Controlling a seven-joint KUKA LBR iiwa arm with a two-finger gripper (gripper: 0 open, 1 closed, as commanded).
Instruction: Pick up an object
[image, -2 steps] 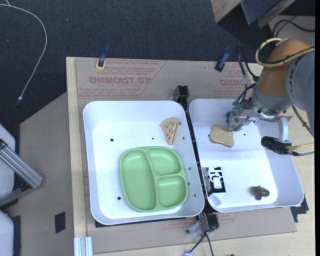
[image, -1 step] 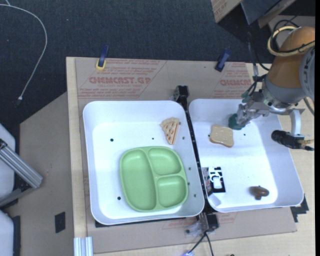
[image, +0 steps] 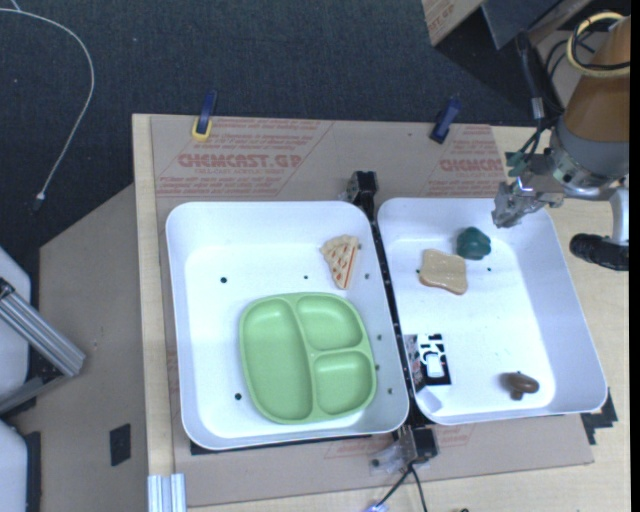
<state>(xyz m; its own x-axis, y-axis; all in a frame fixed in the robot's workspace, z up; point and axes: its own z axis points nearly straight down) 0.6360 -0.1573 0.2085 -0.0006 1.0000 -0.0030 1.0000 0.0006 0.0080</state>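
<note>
The bench (image: 300, 150) is a brown board with red print, clamped at its far edge by two blue clips. On it sit two white bins side by side, touching along their inner rims. The left bin (image: 200, 300) holds a green tray (image: 305, 355) with three compartments, lying flat toward the bin's near side, and a tan waffle piece (image: 341, 258) near the far right corner, apart from the tray.

The arm (image: 600, 110) reaches in from the upper right, its wide orange band above a grey wrist, angled down and to the left toward the far edge of the right bin (image: 560, 300). The gripper (image: 511, 210) hangs over that bin's far rim, pointing down; whether the fingers are wide or narrow cannot be told, and nothing shows between them.

In the right bin, a tan bread-like piece (image: 443, 271) lies in the far half. A teal object (image: 474, 242) sits just beside it, up and to the right, near the gripper but apart from it. A black-and-white tag (image: 432, 359) lies at the left rim. A small brown object (image: 520, 384) rests near the near right corner, well apart from the others.
</note>
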